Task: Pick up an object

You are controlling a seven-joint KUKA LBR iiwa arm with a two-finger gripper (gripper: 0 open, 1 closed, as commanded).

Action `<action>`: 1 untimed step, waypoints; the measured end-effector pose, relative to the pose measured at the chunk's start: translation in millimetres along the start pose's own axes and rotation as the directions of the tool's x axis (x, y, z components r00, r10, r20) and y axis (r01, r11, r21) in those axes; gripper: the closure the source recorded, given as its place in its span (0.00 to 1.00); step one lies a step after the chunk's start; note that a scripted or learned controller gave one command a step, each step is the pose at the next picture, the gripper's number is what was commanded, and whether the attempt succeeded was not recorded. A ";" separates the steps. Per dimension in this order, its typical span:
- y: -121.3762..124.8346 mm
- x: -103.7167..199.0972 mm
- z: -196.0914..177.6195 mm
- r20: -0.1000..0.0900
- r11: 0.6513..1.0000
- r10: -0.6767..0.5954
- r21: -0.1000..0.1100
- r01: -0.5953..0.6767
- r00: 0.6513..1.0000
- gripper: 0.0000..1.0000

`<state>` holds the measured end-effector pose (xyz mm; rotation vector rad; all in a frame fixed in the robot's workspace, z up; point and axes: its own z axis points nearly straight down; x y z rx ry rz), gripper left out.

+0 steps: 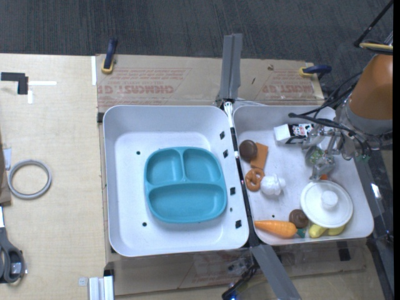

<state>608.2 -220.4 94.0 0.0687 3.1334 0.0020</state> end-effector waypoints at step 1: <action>-0.7 -1.0 0.3 0.000 1.000 0.016 0.001 -0.016 1.000 0.00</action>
